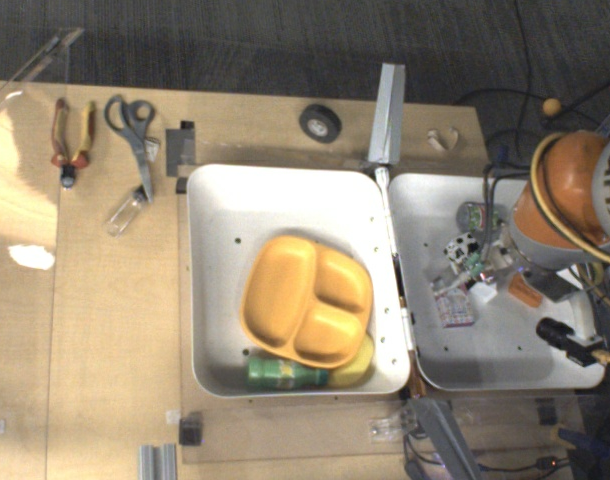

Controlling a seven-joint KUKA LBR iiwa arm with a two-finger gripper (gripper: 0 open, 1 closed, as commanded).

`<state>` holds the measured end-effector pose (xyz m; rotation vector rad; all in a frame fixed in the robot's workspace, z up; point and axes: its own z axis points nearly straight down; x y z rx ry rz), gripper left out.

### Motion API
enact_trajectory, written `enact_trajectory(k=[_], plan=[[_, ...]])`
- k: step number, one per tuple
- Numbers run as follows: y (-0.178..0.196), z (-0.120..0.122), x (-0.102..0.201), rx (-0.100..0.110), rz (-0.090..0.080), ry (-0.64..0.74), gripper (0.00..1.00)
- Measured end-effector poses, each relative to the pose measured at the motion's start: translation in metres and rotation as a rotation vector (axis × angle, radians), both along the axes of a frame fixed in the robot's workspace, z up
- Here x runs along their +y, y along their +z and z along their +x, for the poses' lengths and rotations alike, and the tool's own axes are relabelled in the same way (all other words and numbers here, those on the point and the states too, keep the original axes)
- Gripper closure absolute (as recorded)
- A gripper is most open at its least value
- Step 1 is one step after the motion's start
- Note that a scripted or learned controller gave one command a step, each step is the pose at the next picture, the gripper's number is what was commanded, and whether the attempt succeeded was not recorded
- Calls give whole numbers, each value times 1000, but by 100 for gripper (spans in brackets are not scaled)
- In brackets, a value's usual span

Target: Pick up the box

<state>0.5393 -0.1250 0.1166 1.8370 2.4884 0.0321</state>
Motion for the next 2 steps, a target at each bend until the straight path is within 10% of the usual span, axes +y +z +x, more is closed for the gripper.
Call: enact_trajectory(k=[1, 2], plan=[[-6, -13, 27, -23, 4, -91, 0], [-2, -15, 29, -11, 9, -88, 100]])
